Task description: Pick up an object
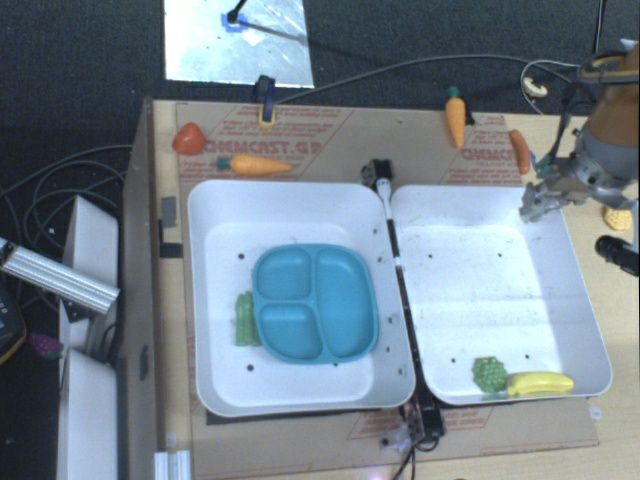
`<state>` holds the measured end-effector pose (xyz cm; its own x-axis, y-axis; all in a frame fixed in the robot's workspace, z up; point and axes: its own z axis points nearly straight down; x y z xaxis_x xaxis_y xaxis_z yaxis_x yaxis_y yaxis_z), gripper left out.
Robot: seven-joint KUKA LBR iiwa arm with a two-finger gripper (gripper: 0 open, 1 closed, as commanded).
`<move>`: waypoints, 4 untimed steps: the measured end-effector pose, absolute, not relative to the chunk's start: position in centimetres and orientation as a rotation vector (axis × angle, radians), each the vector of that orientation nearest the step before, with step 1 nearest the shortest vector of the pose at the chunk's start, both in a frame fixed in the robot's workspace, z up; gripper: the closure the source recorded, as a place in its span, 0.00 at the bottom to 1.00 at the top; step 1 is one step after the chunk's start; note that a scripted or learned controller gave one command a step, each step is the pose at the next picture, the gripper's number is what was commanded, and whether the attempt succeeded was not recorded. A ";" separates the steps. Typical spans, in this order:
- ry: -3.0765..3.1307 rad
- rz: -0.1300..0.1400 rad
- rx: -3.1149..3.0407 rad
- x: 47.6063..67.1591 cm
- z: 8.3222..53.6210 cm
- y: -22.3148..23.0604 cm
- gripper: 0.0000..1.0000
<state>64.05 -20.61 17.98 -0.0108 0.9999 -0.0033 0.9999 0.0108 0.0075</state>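
Looking down from the overhead camera: the grey arm with its orange band (pixel 608 68) reaches in from the right, and the two-finger gripper (pixel 541 202) hangs over the far right corner of the right-hand shallow white bin (pixel 480 268), right at the rim. It is too blurred and small here to say whether the gripper is parted or closed, and nothing can be made out in its grasp.

Down at the near edge of that same bin lie the pickable pieces: a small bumpy green toy broccoli (pixel 489 373) and, just beside it on the right, a yellow plastic banana (pixel 541 383), the two touching or very nearly so. Both are well apart from the gripper, at the opposite end of the bin.

Over in the left-hand white bin (pixel 215 203), a light blue divided plastic plate (pixel 315 303) lies flat in the middle, with a slim green toy vegetable (pixel 245 320) against its left edge.

Beyond the bins, on the brown cardboard sheet (pixel 330 133), sit a red toy tomato (pixel 188 139), an orange toy carrot lying flat (pixel 262 166), a second orange carrot (pixel 456 120) and a smaller orange-red piece (pixel 520 151) near the arm.
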 end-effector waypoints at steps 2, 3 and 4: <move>2.229 0.010 2.193 64.3 20.2 -20.6 1.00; 2.230 0.009 2.193 64.2 20.2 -20.6 0.00; 2.222 0.001 2.218 62.6 8.4 -20.6 0.00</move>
